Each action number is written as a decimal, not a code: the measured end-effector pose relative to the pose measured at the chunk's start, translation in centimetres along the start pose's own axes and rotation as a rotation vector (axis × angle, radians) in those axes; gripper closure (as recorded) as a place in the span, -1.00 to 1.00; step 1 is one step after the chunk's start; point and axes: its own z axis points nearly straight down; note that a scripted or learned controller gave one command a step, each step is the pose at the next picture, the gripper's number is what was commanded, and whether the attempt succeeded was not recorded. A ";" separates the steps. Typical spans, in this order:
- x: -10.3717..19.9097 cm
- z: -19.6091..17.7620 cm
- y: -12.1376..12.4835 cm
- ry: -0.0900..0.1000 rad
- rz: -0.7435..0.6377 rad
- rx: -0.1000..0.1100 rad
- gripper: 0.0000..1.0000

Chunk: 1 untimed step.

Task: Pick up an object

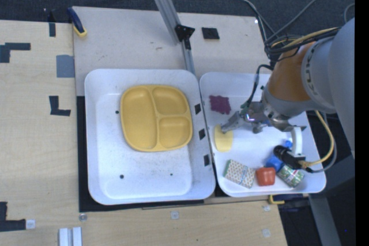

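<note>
The grey arm with the orange band reaches in from the right and holds its hand low over the left half of the right shallow white bin. I cannot tell whether the hand is spread or pressed together, and I see nothing held in it.

The tip of the hand is just above the pale yellow square block, which lies close to the left wall of this bin. Whether they touch, I cannot tell. A small dark purple piece lies behind the block, also near the left wall.

Along the front edge lie 3 things in a row: a green and white patterned flat packet, a small red block just beside it, and a green printed can in the front right corner. The middle of the bin floor is bare.

The left shallow white bin holds 1 yellow plastic plate with 3 compartments, with open floor in front of it. The 2 bins stand side by side on the wooden surface.
</note>
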 end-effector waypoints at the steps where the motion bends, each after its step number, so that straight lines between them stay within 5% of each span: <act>1: 0.1 -1.5 0.3 0.000 -0.003 -0.008 1.00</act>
